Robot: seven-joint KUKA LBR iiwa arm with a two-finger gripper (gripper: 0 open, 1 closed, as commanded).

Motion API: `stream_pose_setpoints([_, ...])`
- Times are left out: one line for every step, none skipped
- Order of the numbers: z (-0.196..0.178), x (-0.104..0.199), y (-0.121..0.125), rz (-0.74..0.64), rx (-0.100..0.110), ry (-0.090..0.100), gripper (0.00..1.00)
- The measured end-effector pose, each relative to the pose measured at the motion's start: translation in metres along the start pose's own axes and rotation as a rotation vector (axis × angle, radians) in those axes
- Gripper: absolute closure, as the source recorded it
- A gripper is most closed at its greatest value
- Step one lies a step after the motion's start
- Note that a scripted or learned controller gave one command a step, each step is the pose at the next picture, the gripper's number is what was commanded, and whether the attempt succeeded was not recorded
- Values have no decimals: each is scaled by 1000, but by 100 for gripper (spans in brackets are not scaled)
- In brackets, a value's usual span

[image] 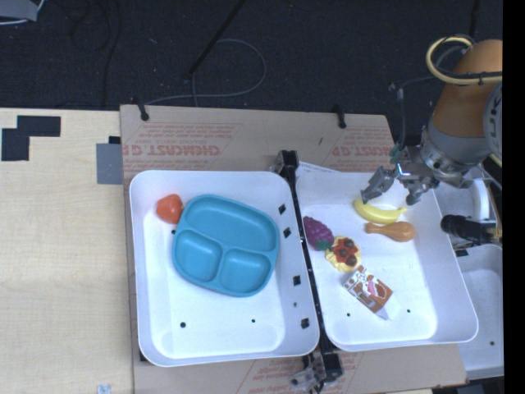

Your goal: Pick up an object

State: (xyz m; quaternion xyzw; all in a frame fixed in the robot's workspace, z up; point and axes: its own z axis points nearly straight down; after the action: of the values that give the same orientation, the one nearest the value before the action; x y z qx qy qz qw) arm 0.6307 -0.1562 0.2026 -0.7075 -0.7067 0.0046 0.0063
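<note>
The table (66, 261) is carrying 2 white bins side by side. The left bin (164, 335) is holding a big blue plate (225, 245) with 3 parts, and a small red-orange toy (169, 208) is sitting just beside the plate, near the bin's far left corner. The right bin (443, 318) is holding 5 small toys: a little box (369, 291) with a picture on it, a yellow banana (380, 213), a brown drumstick (392, 231), a yellow and red toy (343, 253) and a purple bunch of grapes (317, 231). The arm (467, 105) is reaching in from the right, and its end effector (399, 186) is hanging over the far side of the right bin, just above the banana. Its 2 fingers are spread apart, and nothing is sitting between them. So the job is only starting: no toy is being lifted yet, and every toy is lying in its bin. I am guessing the banana is the likely pick, since it is lying closest under the spread fingers. Going down, squeezing and lifting are all left to do.
</note>
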Motion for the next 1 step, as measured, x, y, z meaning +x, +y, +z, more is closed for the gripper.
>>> stream_pose_setpoints([-9,0,3,-2,-15,-3,0])
